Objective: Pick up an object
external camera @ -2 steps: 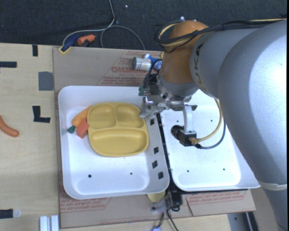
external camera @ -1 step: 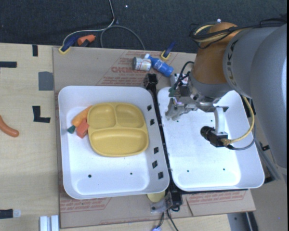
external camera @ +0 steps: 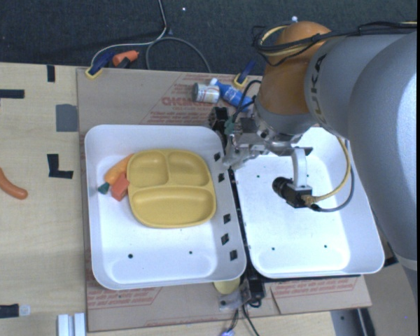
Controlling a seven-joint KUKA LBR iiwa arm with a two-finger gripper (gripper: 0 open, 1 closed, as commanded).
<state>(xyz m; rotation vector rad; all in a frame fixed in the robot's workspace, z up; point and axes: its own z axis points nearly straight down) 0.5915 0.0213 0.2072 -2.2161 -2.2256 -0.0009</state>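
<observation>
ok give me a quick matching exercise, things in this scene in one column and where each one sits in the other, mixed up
Things:
1. yellow divided plate
2. orange carrot toy
3. sausage toy
4. gripper

Places:
A. on the bench to the left of both bins
B. in the middle of the left bin
C. at the divide between the two bins, near their far ends
D. in the left bin, tucked against the plate's left edge

Pairs: 1-B, 2-D, 3-A, 4-C
</observation>
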